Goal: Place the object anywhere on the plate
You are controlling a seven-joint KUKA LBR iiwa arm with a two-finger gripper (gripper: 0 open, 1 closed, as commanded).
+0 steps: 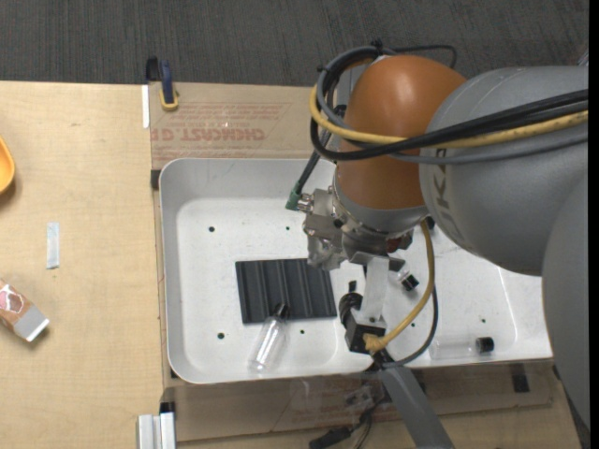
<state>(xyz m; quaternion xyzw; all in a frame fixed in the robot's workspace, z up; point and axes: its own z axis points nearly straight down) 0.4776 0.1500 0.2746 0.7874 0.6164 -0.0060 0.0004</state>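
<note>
You are looking at a clear plastic tube point(267, 343) lying in the near part of the left shallow white bin point(198, 251), below and to the left of the two-finger gripper point(325, 244) as the camera view presents it. The tube's long axis is running on a slant, from lower left to upper right. Its upper end is touching, and appears to be just overlapping, the near edge of the black ribbed rectangular plate point(285, 288), while most of its length is lying off the plate on the bare bin floor. The gripper is hanging under the grey and orange wrist point(398, 129), over the plate's upper right corner. The tube is therefore sitting diagonally across the plate from it, near but apart, and lying free of it. You are not being shown whether the gripper is open or closed: the wrist body is covering it from above, so I cannot tell. In my judgement the coming move is turning on this one relation: the gripper is needing to travel down and left in the view, across the plate, and to set its closing direction across the tube's slanted axis rather than along it. The plate is lying flat with nearly all its face bare, so any spot on it is serving as a target. A small black item point(484, 344) is resting in the right white bin point(487, 288), well apart from the work, and is posing no obstruction.
</note>
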